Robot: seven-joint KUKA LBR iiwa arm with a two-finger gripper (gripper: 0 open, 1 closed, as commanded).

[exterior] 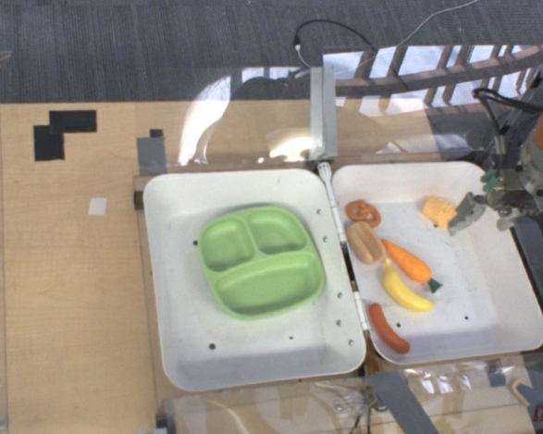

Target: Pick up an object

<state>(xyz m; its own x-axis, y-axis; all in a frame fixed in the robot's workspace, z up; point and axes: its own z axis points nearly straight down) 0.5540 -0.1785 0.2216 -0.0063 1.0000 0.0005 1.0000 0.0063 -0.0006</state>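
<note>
The right bin (pixel 501 316) holds several toy foods: a brown pretzel (pixel 363 212), a hot dog in a bun (pixel 364 243), an orange carrot (pixel 407 259), a yellow banana (pixel 407 292), a red sausage (pixel 388 328) and a yellow cheese wedge (pixel 439 212). My gripper (pixel 483 217) hovers at the bin's upper right, just to the right of the cheese wedge. Its fingers (pixel 463 215) stand apart with nothing between them.
A green divided plate (pixel 259 260) lies in the middle of the left bin (pixel 183 347). A metal divider post (pixel 323 106) stands behind the seam between the bins. Bare white floor shows in the right bin's right half.
</note>
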